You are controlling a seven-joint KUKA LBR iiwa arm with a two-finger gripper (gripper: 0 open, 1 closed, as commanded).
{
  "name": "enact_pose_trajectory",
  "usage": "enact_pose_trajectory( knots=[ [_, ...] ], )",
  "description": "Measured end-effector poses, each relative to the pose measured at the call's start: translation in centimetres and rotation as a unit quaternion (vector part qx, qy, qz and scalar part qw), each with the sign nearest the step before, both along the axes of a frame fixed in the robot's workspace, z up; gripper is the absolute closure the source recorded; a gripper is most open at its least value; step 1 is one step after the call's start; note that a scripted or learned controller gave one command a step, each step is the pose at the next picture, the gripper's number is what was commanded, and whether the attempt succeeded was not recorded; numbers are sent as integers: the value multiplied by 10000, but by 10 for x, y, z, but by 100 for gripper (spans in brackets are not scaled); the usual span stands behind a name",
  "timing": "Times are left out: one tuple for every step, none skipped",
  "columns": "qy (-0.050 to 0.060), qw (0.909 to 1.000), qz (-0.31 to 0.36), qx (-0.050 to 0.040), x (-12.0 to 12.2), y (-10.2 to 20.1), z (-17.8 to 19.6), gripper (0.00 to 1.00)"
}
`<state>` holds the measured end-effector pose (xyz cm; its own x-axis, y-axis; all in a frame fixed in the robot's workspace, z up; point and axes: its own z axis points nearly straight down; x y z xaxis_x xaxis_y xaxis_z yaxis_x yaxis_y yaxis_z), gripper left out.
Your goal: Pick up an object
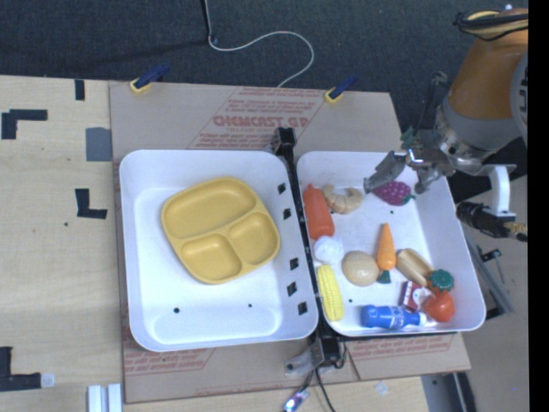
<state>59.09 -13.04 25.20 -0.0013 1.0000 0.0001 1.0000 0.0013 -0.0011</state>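
The right bin holds several toy foods. A purple grape bunch lies near its far edge. My gripper hovers right over the grapes, at the far right corner of the bin, with its two fingers spread apart: one finger to the left of the bunch, the other to the right. The grapes sit just below and between them, and the fingers do not look closed on them. Other items in this bin are a carrot, a red sausage, a corn cob and a blue bottle.
A yellow divided plate lies in the left bin. A beige piece, a white garlic, a potato, a bread roll and a tomato crowd the right bin. A white cable runs behind the bins.
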Motion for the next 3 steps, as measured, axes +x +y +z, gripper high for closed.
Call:
enact_pose_trajectory(
  knots=[
    [12, 10000, -9, -14, -58, 36, -173, 0],
    [-19, 10000, 18, 12, -104, 81, -62, 0],
    [3, 10000, 34, 7, -82, 152, -68, 0]
  ],
)
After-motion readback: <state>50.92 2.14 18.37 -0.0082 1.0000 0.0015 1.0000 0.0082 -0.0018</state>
